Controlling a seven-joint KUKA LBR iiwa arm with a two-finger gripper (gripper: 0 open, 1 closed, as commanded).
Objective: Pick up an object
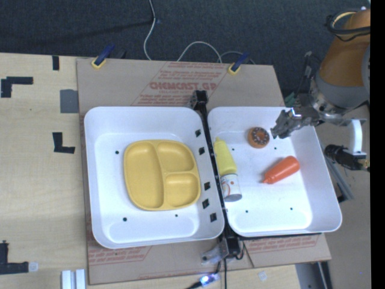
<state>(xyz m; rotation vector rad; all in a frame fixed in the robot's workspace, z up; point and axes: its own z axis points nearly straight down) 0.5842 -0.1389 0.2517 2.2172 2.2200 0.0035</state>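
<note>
The gripper (283, 127) hangs over the right bin (301, 218), near its back edge, just beside a small round cookie (258, 137). It is too small and dark here to tell how it is set, and nothing shows in its grip.

The cookie lies near the back edge of the right bin. It looks light, flat and hard, so it may slide; a pinch across its sides seems best.

A carrot (281, 170) lies near the middle of the bin, tilted. It looks smooth and may roll, so its thick middle is the place to hold.

A yellow bottle (225, 165) lies along the left edge.

In the left bin (102, 221) sits a yellow plate (161, 174), wide and hard to pinch.
</note>
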